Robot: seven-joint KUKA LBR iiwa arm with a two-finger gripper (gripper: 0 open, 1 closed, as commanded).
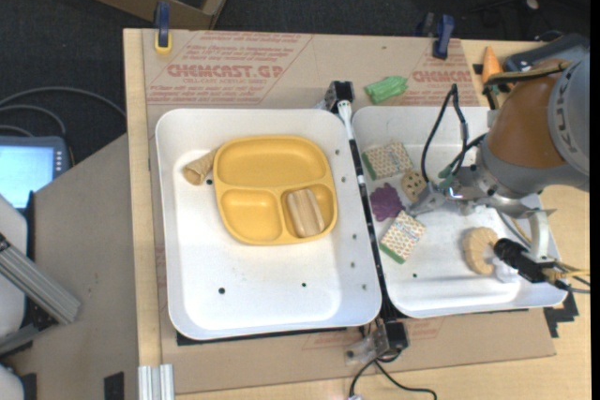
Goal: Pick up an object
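Frankly, whether the gripper (452,193) is spread or closed cannot be told at this slant. Nearest to it, just below and toward the left bin, lies a patterned square pad (401,239) in the right bin (441,300). It looks light, thin and probably soft, lying flat, so pinch across two opposite edges, pressing low

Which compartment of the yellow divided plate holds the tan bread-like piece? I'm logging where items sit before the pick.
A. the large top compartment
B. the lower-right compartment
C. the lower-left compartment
B: the tan bread-like piece lies in the lower-right compartment of the yellow divided plate, which sits in the left bin.
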